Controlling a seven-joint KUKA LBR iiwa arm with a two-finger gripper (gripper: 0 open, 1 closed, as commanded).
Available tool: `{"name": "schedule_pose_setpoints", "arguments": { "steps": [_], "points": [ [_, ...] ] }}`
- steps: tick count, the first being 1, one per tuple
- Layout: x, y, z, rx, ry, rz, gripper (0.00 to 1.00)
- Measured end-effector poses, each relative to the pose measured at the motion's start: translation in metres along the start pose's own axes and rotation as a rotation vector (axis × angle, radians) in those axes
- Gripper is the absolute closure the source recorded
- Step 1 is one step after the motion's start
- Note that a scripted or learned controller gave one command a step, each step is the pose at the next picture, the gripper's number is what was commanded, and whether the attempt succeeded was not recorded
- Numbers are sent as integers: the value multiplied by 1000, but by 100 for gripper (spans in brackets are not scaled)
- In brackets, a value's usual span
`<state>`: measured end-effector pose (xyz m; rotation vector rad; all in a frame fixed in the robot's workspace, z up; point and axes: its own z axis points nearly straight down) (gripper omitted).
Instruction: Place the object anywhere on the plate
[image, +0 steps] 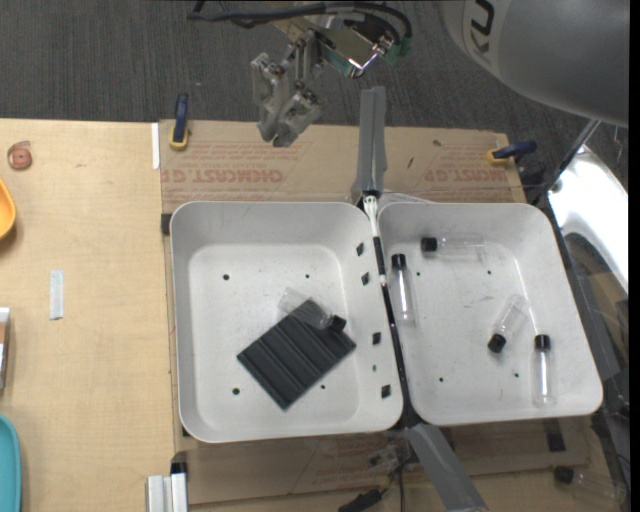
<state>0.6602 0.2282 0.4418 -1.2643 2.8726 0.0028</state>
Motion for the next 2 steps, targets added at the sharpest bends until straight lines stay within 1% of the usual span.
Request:
{"name": "schedule_pose_setpoints", "arguments": {
  "steps": [1, 2],
  "points": [
    [3, -3, 0, 0, 0, -141, 100],
    [3, -5, -9, 0, -6, -135, 100]
  ]
}}
